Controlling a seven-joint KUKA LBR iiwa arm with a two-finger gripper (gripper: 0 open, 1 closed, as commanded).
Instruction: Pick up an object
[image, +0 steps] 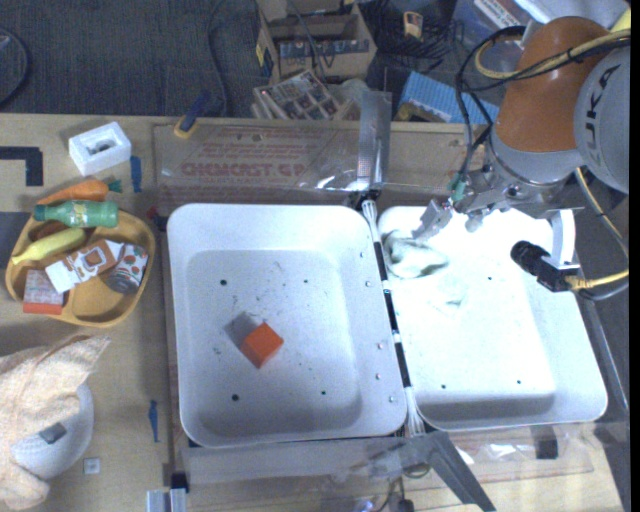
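Orange block (264, 345), the likely target, lies alone on the floor of the left bin (200, 250), slightly left of centre, a grey face turned toward the upper left. Arm (560, 90), grey with an orange band, enters from the upper right; the letters "UKA" read on its casing at the frame edge. Right bin (560, 390) is strongly lit, and a pale translucent item (412, 255) sits in its far left corner. Behind the bins stands a clear sheet (262, 165) bearing faint red lettering, not legible. A yellow bowl (100, 305) at left holds toy food, among them a green bottle (78, 213). Gripper (432, 218) hangs over the far left corner of the right bin, just above the pale item, well apart from the block. Finger state: cannot tell
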